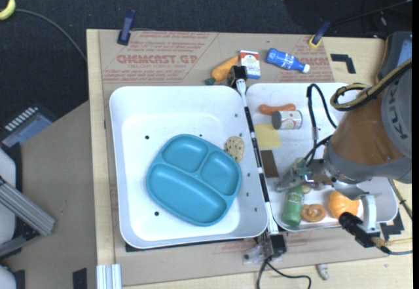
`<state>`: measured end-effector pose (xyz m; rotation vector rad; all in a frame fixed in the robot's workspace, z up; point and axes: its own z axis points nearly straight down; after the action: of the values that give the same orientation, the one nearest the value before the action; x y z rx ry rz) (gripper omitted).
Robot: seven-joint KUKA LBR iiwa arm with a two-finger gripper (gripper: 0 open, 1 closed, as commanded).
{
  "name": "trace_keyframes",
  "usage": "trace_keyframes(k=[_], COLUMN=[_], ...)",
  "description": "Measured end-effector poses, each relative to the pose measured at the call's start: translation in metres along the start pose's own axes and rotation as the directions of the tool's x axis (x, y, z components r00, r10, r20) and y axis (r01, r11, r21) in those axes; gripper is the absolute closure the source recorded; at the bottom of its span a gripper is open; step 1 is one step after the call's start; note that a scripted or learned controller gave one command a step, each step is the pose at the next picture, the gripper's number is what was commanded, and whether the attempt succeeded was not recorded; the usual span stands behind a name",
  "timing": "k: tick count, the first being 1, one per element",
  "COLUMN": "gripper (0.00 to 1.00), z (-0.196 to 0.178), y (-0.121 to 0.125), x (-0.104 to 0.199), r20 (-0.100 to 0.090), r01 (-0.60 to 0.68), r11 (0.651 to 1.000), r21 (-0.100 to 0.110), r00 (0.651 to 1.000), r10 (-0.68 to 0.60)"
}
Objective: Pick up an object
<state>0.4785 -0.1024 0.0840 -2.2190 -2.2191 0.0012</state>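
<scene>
My gripper point(296, 177) hangs low over the front half of the right bin point(314, 90), with the arm coming in from the right. Just below it a green bottle point(292, 209) lies in the bin, its cap end close under the gripper. A brown pretzel-like ring point(313, 212) and an orange fruit point(341, 203) lie to the right of the bottle. Farther back in that bin are a yellow square point(267, 135), a small can point(289, 120) and a reddish sausage point(275, 109). I see nothing lifted off the bin floor.
The left bin point(131, 111) holds a blue divided plate point(193, 178) and a cookie point(234, 145). Behind the bins on the board lie an orange item point(224, 69), a small carton point(249, 63) and a blue bottle point(287, 59). A black cable point(315, 107) loops over the right bin.
</scene>
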Motion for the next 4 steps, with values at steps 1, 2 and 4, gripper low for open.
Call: trace_keyframes(k=[1,2,4], gripper=[1.0,1.0,1.0], z=[-0.01,-0.144,-0.132], y=[0.001,0.013,0.049], x=[0.0,0.044,0.095], r20=[0.001,0.002,0.001], r01=[-0.001,0.001,0.001], r11=[1.0,1.0,1.0], r21=[-0.004,-0.005,0.0], r00=[1.0,1.0,1.0], r10=[0.001,-0.001,-0.001])
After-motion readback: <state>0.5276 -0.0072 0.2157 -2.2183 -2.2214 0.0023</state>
